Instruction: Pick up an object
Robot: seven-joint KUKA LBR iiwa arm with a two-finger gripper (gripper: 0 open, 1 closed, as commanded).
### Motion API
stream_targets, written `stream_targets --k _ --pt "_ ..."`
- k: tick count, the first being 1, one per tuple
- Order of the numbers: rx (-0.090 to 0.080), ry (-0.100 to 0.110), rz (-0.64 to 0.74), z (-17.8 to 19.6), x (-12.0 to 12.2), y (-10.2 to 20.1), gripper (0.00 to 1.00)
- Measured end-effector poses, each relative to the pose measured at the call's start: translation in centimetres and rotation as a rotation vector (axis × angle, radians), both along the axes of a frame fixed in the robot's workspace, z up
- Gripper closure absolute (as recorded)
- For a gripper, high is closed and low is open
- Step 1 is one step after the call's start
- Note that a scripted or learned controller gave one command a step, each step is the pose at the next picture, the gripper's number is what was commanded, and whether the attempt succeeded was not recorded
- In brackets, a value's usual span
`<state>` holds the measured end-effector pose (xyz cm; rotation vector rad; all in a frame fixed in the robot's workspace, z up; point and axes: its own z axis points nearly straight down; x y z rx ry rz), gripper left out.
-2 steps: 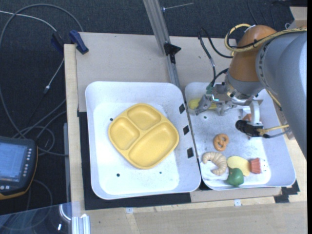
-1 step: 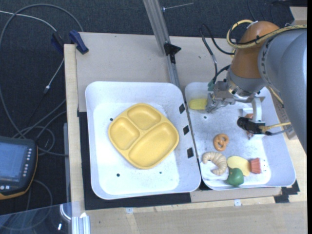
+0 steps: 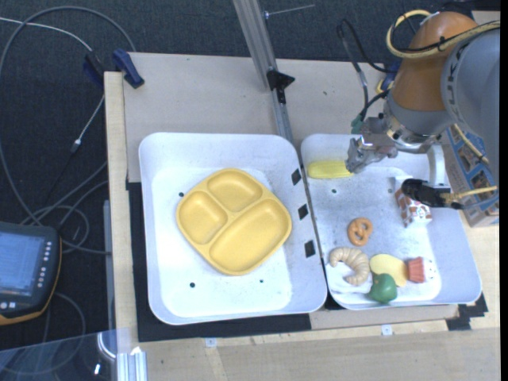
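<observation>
- Yellow banana (image 3: pixel 326 169) is seen flat at the right bin's (image 3: pixel 454 236) far left corner, just beside the pincer (image 3: pixel 359 156).
- The pincer is lowered over the bin floor; how wide it stands cannot be told.
- A yellow tray (image 3: pixel 233 221) is held in the left bin (image 3: pixel 159 213).
- A pretzel (image 3: pixel 359 230) lies mid-bin.

Colours across the two white bins

A yellow divided tray (image 3: pixel 233 221) sits in the white left bin (image 3: pixel 159 173); the right bin (image 3: pixel 456 244) carries a pale yellow piece (image 3: pixel 327 169), an orange-brown pretzel (image 3: pixel 359 230), a tan croissant (image 3: pixel 352 263), a yellow and green piece (image 3: pixel 384 278), and red-and-white pieces (image 3: pixel 418 270). The counter (image 3: pixel 198 94) is beige.
</observation>
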<state>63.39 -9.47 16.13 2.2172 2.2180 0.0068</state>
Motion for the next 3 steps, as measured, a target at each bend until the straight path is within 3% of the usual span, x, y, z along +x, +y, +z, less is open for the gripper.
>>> stream_targets --k 1,2,3 --pt "-0.001 -0.001 0.000 4.7 0.3 -0.7 1.00" --pt "0.000 0.002 0.001 6.3 0.4 -0.7 1.00" --pt "0.004 0.007 0.006 7.6 -0.7 5.0 1.00"
